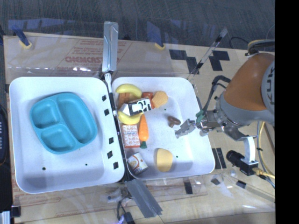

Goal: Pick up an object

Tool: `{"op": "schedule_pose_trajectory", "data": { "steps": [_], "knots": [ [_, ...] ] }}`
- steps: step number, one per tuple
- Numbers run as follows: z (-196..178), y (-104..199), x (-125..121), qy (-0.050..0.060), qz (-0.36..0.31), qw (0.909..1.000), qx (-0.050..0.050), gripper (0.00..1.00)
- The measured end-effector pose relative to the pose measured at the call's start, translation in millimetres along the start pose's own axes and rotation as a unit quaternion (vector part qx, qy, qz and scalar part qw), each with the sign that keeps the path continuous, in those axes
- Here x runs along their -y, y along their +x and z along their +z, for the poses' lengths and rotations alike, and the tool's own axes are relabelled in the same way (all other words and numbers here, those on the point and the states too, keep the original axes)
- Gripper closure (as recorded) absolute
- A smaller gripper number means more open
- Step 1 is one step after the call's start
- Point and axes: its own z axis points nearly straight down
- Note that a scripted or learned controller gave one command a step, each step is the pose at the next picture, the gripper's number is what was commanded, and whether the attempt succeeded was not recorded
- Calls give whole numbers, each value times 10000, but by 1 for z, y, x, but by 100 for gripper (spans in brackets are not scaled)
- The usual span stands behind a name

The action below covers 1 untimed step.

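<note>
The gripper hovers low in the right bin, fingers seemingly narrow and holding nothing, with the small brown piece just beside it toward the carrot, so widening, centring over that piece and descending straight should serve best

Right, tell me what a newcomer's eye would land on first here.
First the blue tray, alone in the left bin. Then the pile of toy food along the right bin's left side: bananas, a carrot, small boxes. The gripper hangs over that bin's right part, near a small brown piece.
</note>
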Motion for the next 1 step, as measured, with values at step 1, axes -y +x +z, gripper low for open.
{"op": "schedule_pose_trajectory", "data": {
  "steps": [1],
  "knots": [
    [70, -3, 4, 23, -258, 9997, -8, 0]
  ]
}}
